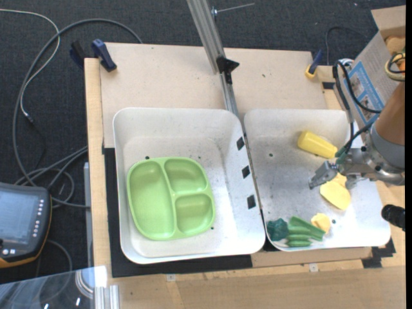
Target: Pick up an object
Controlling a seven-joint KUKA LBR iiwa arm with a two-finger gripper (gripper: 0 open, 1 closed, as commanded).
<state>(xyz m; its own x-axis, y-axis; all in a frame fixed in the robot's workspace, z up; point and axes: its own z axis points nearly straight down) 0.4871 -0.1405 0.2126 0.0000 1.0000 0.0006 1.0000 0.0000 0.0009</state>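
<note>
- Bright, even overhead light is washing my bench.
- Soft shadows are pooling inside the white bins (174,118).
- My wrist is blurring slightly at the right.

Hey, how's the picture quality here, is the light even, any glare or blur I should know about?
In the camera view the light is soft and even, with only faint shadows under the green divided plate and along the left bin walls. No strong glare on the white bins. The gripper over the right bin looks slightly soft, so its fingers are hard to read; the small green items are also indistinct.
</note>
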